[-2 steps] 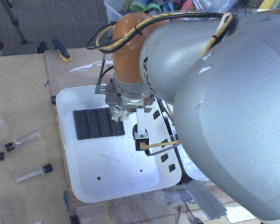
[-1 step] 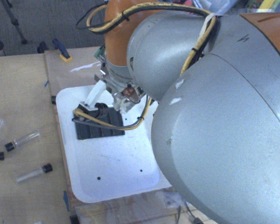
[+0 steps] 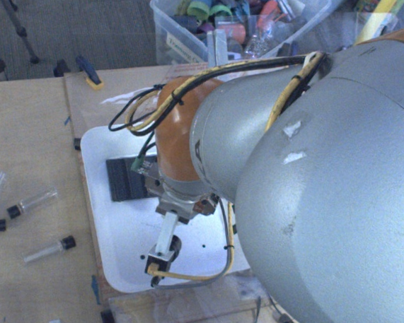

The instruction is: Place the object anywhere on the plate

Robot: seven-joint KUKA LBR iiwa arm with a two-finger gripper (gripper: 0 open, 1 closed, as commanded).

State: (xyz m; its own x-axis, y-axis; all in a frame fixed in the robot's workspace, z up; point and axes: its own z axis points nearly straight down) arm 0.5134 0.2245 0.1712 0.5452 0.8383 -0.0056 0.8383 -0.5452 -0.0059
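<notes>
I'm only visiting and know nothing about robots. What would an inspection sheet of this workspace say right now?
surface: white bin on a wooden bench.
job's things: black ribbed block in the bin; maybe the object, unsure.
clutter: capped clear vials on the bench, left of the bin.
grippers: gripper below the orange band; open or shut unclear.
cables: yellow and black cables run along the arm.
surroundings: clear tub of colourful toys behind the bench.

Smooth white plastic bin [image 3: 119, 261], matt wooden bench [image 3: 21, 125], glossy grey arm [image 3: 333, 194] casing.
</notes>
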